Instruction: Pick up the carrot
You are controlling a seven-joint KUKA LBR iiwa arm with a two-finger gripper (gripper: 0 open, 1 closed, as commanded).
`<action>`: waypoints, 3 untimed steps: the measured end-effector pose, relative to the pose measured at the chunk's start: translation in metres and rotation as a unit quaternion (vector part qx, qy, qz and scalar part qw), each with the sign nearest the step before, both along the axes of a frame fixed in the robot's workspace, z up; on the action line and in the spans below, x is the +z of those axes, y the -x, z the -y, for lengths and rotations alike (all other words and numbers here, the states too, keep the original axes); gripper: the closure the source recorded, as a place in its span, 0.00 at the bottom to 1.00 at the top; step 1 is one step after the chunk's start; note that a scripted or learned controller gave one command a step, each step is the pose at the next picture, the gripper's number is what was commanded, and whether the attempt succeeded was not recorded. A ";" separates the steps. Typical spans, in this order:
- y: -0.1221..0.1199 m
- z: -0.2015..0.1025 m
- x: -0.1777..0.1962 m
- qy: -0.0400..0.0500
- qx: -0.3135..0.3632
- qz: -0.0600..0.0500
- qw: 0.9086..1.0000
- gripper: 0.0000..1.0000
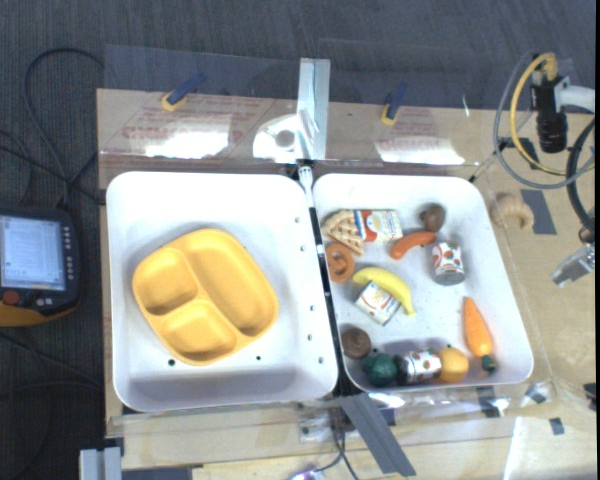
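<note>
Carrot-wise: the small orange tapered carrot (478, 328) lies near the right wall of the right shallow white bin (500, 258), long axis running roughly top to bottom, green tip toward the near corner, beside a small orange fruit (455, 365).

You've got two white bins: the left bin (130, 368) holds a yellow divided tray (204, 294), all one plain colour. In the right bin (500, 258), your carrot (477, 328) is bright orange with a green tip at its near end. The banana (385, 284) is yellow, the sausage (412, 243) reddish-orange, and there's a tan waffle (342, 230) with a grid pattern. The small can (447, 261) is silver with a red-and-white label. The counter (550, 298) is light tan, with blue clips (184, 91) along its far edge.
</note>
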State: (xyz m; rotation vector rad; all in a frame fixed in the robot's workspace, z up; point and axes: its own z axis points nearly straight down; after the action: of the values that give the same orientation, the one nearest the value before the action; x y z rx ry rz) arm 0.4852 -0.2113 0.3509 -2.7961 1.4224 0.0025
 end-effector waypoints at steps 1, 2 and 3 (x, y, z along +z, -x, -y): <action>-0.011 0.001 -0.037 -0.001 0.176 -0.002 0.984 1.00; -0.024 0.011 0.014 0.000 0.317 0.002 0.948 1.00; -0.009 0.011 -0.029 -0.002 0.362 0.002 0.932 1.00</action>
State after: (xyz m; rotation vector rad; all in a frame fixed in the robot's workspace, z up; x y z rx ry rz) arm 0.4940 -0.2221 0.3217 -3.1179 0.3135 0.0024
